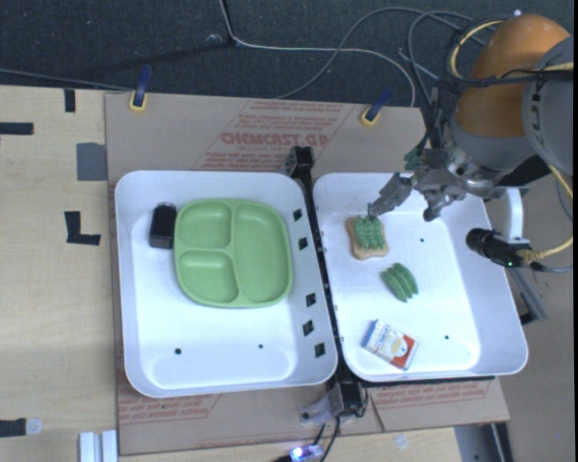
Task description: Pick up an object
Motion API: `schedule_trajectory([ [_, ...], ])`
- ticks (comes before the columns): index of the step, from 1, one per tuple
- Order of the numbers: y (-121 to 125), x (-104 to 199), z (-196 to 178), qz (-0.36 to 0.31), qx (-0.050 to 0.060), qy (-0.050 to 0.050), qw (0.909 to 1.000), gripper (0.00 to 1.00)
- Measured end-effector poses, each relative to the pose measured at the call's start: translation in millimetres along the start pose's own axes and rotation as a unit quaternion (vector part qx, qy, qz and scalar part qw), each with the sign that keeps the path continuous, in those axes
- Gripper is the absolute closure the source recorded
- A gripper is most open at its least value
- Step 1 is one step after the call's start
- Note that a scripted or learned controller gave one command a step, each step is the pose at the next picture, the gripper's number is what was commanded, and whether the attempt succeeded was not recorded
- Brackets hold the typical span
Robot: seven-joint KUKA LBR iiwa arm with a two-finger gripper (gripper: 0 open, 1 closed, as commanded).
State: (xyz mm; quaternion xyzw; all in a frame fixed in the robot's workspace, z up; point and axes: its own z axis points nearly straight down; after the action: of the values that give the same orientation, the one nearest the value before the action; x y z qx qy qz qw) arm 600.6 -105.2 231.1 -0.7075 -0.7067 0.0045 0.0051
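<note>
Green bristles over a tan base mark the scrub brush, the object nearest the gripper. It lies flat in the upper left part of the right bin, close to the divider between the bins. The gripper hangs above that bin's upper edge, just right of the brush, with its two fingers spread apart and nothing between them.

Assessment: the step in hand appears to be the approach. A clean pick would call for centring the fingers over the brush's narrow width, descending straight, and closing across the tan base rather than the soft bristles, which may slip.

Other contents noted in the right bin: a green pod-shaped item mid-bin and a small printed box near the lower edge. The left bin holds a green divided plate and a black block.
</note>
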Motion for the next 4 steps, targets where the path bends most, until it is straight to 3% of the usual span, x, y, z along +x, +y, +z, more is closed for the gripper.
schedule_trajectory([
  [1,2.4,0.1,-6.6,-0.001,-0.006,-0.001,1.0000,0.00],
  [3,2.9,6.9,83.5,-0.002,-0.003,-0.001,1.0000,0.00],
  [4,-1.0,5.2,143.3,-0.001,-0.008,-0.002,1.0000,0.00],
])
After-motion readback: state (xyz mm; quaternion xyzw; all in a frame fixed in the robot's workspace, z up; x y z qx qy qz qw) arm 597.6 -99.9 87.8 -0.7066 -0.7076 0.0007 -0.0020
